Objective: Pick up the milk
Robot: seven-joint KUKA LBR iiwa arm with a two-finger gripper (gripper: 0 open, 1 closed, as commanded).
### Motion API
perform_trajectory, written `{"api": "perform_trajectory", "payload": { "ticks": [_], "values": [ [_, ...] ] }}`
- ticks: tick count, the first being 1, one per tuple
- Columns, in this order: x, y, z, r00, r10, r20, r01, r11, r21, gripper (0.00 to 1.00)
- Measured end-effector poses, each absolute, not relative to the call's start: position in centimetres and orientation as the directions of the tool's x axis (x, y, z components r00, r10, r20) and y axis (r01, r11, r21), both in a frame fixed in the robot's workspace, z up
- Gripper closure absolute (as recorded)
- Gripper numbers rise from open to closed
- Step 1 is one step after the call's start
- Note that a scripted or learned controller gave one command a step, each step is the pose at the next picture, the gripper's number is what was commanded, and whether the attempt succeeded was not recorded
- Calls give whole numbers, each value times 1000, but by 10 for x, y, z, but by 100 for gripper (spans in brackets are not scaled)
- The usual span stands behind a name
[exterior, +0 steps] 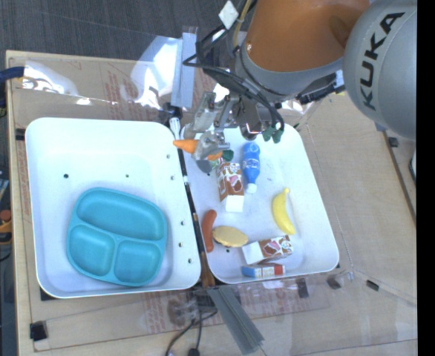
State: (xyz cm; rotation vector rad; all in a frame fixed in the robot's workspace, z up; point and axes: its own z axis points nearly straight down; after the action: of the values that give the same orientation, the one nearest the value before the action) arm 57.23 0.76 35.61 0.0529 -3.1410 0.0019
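Milk (pixel 231 182) lies untouched in the right bin (pixel 318 221); gripper (pixel 211 141) hangs just above; its grip I cannot tell; lift remains.

The milk (pixel 231 182) is a small carton, brown and white with a red patch on its printed face, lying in the right-hand bin (pixel 318 221) a little above the middle and close to that bin's left wall. It rests on its side, long axis running up and down the bin, with a white end (pixel 234 204) turned toward the near edge. A blue bottle (pixel 251 163) lies just beside it on the right, nearly parallel. A second, similar brown and white carton (pixel 269 249) lies tilted near the bin's front edge, well apart from the first.
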Motion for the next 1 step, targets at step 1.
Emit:
{"api": "perform_trajectory", "payload": {
  "ticks": [1],
  "values": [
    [554,-30,415,-767,-642,-3,-642,767,-3,100]
  ]
}}
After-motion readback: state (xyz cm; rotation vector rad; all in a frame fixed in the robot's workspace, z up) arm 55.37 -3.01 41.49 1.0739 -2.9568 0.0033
